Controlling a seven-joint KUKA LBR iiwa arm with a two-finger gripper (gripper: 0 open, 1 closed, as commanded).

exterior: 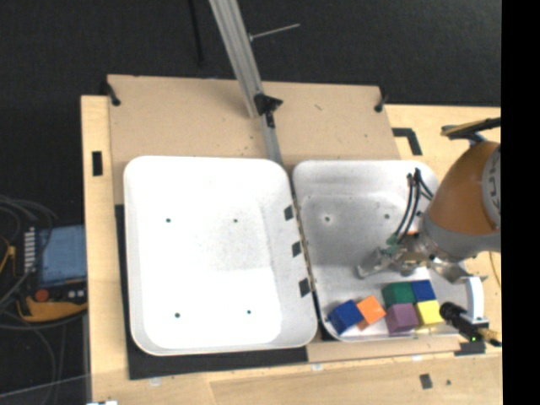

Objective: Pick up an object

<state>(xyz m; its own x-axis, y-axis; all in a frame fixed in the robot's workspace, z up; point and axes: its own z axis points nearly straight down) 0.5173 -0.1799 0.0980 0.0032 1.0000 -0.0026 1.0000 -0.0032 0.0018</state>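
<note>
Crowding the right bin's [337, 194] near edge are six small blocks: blue [344, 315], orange [370, 309], purple [402, 316], yellow [429, 312], green [398, 294] and another blue [423, 290] behind. They sit tightly side by side, touching. Reaching in from the right, the grey arm [468, 201] with its orange band bends low over that bin, its pincer [375, 265] just behind the blocks and pointing left; whether it is apart or together I cannot tell. The left bin [207, 251] is smooth white plastic on a plywood worktop [245, 116].

Bright bins, dark surrounds (soft focus).
</note>
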